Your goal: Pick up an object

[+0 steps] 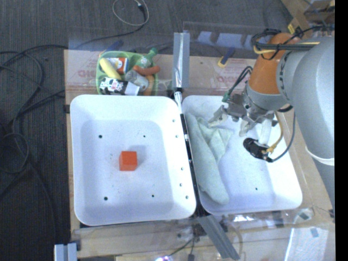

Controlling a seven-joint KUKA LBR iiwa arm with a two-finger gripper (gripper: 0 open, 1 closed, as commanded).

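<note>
An orange cube [128, 160] lies near the middle of the left bin [87, 118]. A pale green cloth [211, 152] lies crumpled along the left side of the right bin [283, 194]. My gripper [232, 120] hangs over the back of the right bin, just above the cloth's upper end. Its two fingers [217, 116] are spread apart with nothing between them, so it is open. The orange-banded wrist [267, 72] rises behind it.
A green basket [126, 74] of small toys stands behind the left bin. A metal post [180, 58] rises at the divide between the bins. A black cable loop [255, 148] hangs from the wrist over the right bin.
</note>
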